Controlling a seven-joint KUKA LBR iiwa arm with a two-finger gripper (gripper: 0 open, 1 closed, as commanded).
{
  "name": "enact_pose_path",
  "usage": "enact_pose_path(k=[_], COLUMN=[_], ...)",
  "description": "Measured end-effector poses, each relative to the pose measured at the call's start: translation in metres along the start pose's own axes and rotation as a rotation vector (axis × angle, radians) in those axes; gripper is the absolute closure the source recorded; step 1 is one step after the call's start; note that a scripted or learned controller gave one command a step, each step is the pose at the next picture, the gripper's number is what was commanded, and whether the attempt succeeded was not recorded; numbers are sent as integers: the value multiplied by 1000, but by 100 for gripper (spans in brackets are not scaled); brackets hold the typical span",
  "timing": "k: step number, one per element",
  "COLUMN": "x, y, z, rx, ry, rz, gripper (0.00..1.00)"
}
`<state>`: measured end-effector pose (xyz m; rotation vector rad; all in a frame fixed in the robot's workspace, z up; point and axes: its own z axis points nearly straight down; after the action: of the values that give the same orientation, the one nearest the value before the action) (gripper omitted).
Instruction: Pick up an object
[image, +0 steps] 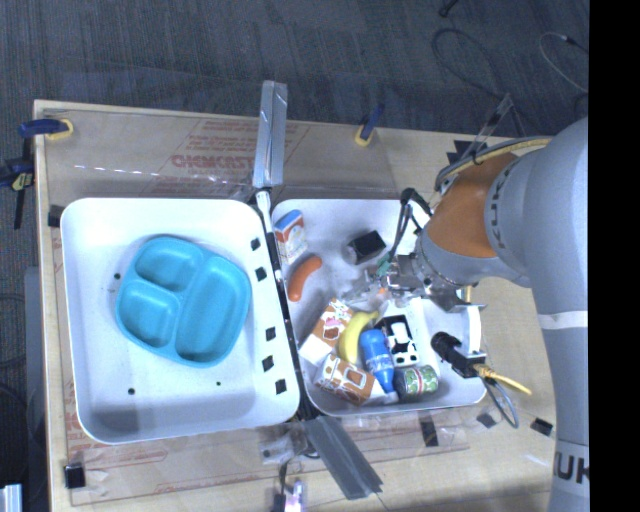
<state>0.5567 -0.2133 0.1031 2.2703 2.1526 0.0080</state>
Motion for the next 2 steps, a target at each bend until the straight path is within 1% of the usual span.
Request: enact_pose_path(k=[1, 2], x=[1, 1], y=[-1, -1], z=[-8, -8], rx=[5, 5], ry=[2, 1], rz=[-4, -4], gripper=[100, 0])
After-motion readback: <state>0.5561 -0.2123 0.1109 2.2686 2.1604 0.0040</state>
